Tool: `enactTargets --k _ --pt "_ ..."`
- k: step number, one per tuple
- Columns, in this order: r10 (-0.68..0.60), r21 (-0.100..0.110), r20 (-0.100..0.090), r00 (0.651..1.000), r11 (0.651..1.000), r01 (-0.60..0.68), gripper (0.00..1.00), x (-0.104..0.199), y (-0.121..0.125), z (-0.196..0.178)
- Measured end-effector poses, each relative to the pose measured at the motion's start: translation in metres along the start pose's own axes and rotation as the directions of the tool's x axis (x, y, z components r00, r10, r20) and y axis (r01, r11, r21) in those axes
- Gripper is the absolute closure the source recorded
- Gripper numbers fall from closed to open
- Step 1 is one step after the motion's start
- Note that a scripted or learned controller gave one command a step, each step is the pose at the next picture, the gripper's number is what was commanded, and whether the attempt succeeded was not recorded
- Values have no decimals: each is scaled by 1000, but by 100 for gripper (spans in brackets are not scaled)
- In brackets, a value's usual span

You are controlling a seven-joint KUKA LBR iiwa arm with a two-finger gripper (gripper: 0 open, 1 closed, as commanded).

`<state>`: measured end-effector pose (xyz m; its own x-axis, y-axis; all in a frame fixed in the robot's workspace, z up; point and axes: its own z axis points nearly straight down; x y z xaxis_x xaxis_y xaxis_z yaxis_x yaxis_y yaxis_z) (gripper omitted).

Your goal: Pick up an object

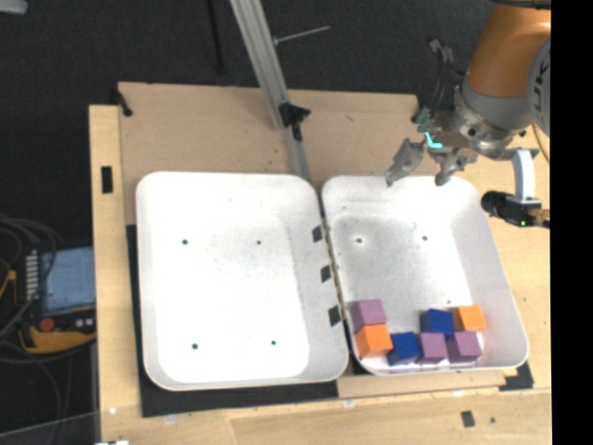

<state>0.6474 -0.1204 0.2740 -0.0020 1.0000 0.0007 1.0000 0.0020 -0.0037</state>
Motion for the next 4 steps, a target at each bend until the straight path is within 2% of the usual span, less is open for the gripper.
enactTargets --k 1,2,3,4 --pt "-1 -4 2 1000 1000 1 0 0 1 -2" --pt "-2 0 2 1000 1000 2 0 4 3 42" --pt "2 2 2 1000 1000 -2 0 10 -5 97" --pt "0 1 2 1000 1000 0 0 15 1 144"
